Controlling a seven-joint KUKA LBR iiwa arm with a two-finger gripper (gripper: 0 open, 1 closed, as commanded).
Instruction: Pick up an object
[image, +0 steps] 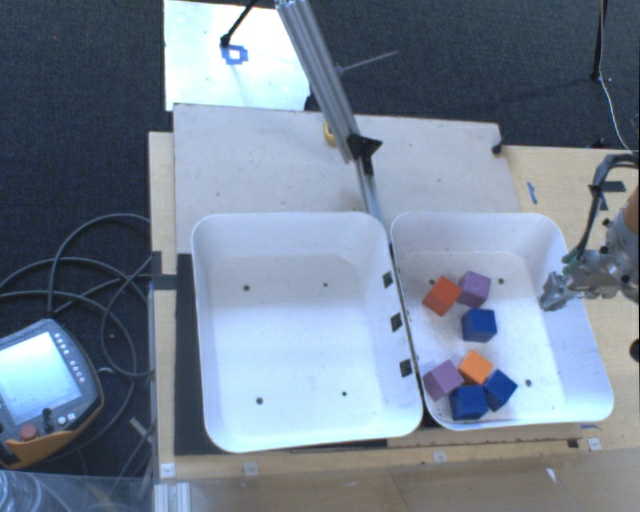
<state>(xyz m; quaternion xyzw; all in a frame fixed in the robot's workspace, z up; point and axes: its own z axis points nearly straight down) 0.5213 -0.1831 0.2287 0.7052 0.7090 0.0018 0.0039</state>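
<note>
Seven small cubes lie in the right bin (548, 232), in two loose groups. Toward the far side sit an orange cube (441, 295) and a purple cube (474, 288), just beside each other, with a blue cube (479, 324) close on their near side. Toward the near wall a second cluster is packed tighter: a purple cube (442, 379) on the left, an orange cube (476, 366) next to it, and two blue cubes (467, 402) (500, 388) touching along the bin's near edge.

The gripper (556, 291) hangs at the right rim of this bin, well apart from every cube, with nothing seen in it. How its jaws stand cannot be told from this view: the tip is small and blurred against the white wall. The grey arm (612, 262) reaches in from the right edge, with dark cables looping above it.

The left bin (205, 300) sits side by side with the right one, their walls meeting down the middle. Both rest on the table (260, 160). A metal pole (320, 70) slants down across the table toward the seam between the bins. On the dark floor to the left lies a teach pendant (40, 385) with coiled black cables (95, 270).
</note>
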